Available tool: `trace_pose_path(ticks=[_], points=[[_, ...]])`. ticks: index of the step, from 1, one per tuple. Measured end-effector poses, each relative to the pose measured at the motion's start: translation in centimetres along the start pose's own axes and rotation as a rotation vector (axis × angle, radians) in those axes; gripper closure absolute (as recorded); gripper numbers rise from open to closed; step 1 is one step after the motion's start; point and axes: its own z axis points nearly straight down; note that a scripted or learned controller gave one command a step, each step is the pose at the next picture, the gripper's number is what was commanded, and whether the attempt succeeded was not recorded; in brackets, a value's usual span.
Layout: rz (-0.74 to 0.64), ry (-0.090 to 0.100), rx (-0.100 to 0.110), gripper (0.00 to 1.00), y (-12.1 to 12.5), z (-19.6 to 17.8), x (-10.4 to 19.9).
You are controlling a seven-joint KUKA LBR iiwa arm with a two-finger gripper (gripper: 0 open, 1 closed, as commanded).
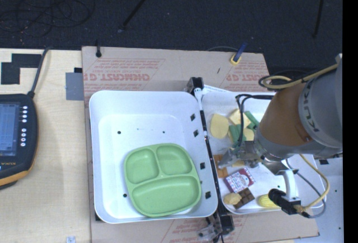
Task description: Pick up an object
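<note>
In the right bin (pixel 224 96) lie several small objects. A pale yellow piece (pixel 220 124) rests near the bin's left wall, with a green item (pixel 250 120) just to its right. A red and white packet (pixel 239 181) lies toward the front, beside brown chunks (pixel 235 199) and a yellow piece (pixel 267 201). My gripper (pixel 241 152) reaches down into the middle of this bin, just above the packet and below the yellow piece. The orange band (pixel 281 119) and the grey wrist hide much of the bin's right half.
The left bin (pixel 112 124) holds a green divided plate (pixel 162 180) at its front. A central divider with black clips (pixel 202 147) separates the bins. A teach pendant (pixel 14 133) lies on the bench at far left. Cables loop around the wrist.
</note>
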Motion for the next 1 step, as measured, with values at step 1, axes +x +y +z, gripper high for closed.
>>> trace_pose_path(ticks=[1], points=[[-0.001, 0.013, 0.008, 1.00, 0.19, -0.88, 0.36]])
